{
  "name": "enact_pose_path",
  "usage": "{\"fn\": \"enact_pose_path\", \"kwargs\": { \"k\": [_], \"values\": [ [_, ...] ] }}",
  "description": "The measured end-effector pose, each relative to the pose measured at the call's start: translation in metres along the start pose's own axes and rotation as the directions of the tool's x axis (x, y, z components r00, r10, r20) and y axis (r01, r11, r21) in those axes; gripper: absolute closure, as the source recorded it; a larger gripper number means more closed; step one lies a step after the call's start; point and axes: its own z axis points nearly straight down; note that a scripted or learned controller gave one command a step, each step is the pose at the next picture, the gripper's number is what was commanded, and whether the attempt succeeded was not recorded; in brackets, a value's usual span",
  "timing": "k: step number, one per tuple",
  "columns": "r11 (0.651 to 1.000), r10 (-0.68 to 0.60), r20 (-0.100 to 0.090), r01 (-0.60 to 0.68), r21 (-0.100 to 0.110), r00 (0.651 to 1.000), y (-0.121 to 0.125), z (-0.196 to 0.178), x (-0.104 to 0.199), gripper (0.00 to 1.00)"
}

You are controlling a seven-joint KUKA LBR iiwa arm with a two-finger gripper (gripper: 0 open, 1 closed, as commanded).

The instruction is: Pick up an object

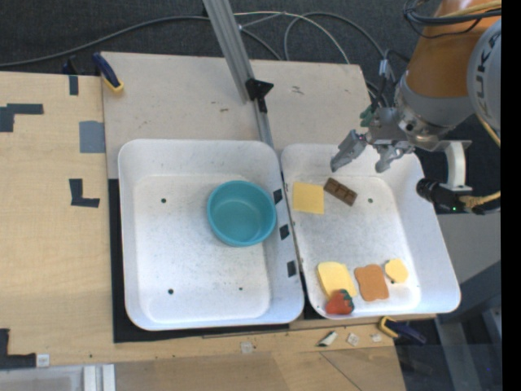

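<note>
My gripper (364, 160) hangs open above the back of the right bin (423, 243), its two fingers spread with nothing between them. Just below and left of it lies a small brown chocolate-like bar (340, 191), with a yellow cheese square (308, 198) beside it near the bin's left wall. At the front of that bin sit a yellow piece (334, 276), a red strawberry (340, 302), an orange toast slice (372, 283) and a small yellow round piece (396, 270). A teal bowl (241, 212) stands upright in the left bin (155, 275).
A grey metal pole (236, 55) slants up from between the bins at the back. Cables run over the dark floor behind the bench. A blue and yellow clamp (108, 72) sits at the board's back left corner.
</note>
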Motion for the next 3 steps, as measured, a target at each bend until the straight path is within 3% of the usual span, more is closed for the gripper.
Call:
{"fn": "enact_pose_path", "kwargs": {
  "k": [1, 3],
  "values": [
    [1.0, 0.0, 0.0, 0.0, 0.0, 1.0, 0.0, 0.0, 0.0, 0.0],
    [1.0, 0.001, 0.001, -0.001, 0.005, 1.0, 0.001, 0.092, -0.001, 0.0]
  ]
}}
